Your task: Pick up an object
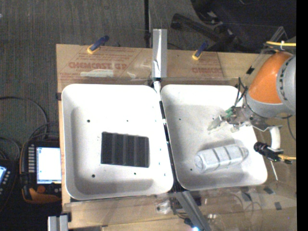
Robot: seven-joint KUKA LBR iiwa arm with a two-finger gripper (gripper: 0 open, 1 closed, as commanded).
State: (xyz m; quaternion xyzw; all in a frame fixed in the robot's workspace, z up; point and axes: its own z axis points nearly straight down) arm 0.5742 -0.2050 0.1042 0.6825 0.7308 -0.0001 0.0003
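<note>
A pale, ribbed plastic bottle [221, 158] lies on its side in the right bin [187, 105], near that bin's front right. A black ribbed rectangular block [124, 149] lies flat in the middle of the left bin [77, 100]. My gripper [219, 121] hangs over the right part of the right bin, a short way behind the bottle and apart from it. I see nothing held in it. The grey arm with its orange band [269, 85] reaches in from the right, over the bin's right rim.
The bins sit side by side on a cardboard-covered bench [110, 64], with a metal post [159, 52] at the back between them. Two clamps [97, 44] hold the cardboard's far edge. A pendant with a screen [44, 165] lies left of the bench.
</note>
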